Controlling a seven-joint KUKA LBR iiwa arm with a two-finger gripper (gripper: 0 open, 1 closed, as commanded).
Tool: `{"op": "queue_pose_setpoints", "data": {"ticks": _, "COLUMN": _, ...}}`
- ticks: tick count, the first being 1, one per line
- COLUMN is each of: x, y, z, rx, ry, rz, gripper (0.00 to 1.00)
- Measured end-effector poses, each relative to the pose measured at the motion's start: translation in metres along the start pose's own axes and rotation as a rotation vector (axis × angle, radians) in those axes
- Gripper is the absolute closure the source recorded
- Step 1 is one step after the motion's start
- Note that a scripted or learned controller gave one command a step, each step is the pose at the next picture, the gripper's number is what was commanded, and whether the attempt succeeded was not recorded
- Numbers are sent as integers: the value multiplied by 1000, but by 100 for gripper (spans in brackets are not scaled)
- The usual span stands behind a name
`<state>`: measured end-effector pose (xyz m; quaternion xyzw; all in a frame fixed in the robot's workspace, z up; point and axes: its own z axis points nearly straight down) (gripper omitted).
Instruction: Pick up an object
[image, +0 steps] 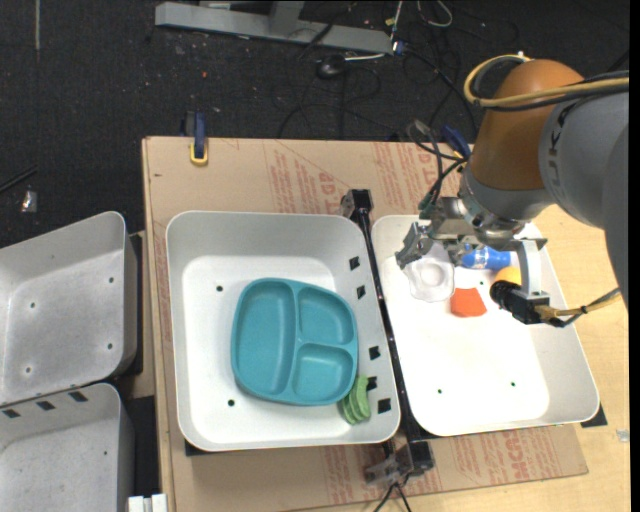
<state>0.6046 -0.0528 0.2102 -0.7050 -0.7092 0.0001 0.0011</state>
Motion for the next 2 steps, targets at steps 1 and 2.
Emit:
{"op": "queue_pose_setpoints", "data": {"ticks": 1, "x": 56, "y": -17, "z": -11, "rx": 0, "ry": 0, "rz": -1, "gripper": 100}}
{"op": "queue_pose_setpoints", "data": {"ticks": 2, "x": 105, "y": -39, "z": -23, "rx": 0, "ry": 1, "rz": -2, "gripper": 100}}
